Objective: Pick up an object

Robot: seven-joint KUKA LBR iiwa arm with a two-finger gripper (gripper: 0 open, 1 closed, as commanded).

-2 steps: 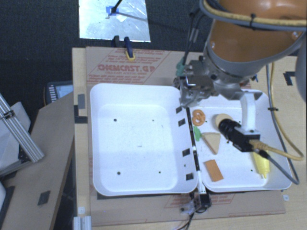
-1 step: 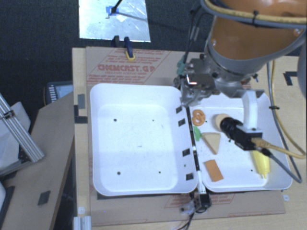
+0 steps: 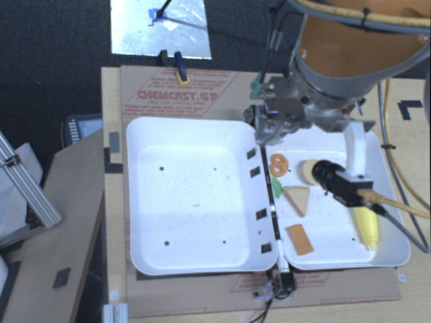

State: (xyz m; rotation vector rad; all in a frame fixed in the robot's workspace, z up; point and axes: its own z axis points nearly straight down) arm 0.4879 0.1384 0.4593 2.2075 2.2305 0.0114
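My gripper (image 3: 268, 134) hangs over the far left corner of the right bin (image 3: 394, 244), just above the divider between the bins. Below it in that bin lies an orange pretzel-shaped ring (image 3: 278, 165). A small green piece (image 3: 276, 188) sits by the divider. Beside it rests a tan wedge (image 3: 298, 199), and closer to the front lies an orange flat block (image 3: 300, 239). A yellow bottle-shaped toy (image 3: 367, 226) lies at the right. A pale round piece (image 3: 308, 172) is partly hidden behind the robot's wrist gear. Nothing shows held in the gripper.
The left bin (image 3: 138, 200) stands next to the right one, the two clipped together along the divider (image 3: 264, 214). Both rest on a cardboard sheet (image 3: 178, 94). A shiny metal plate (image 3: 160, 19) lies beyond the bench.
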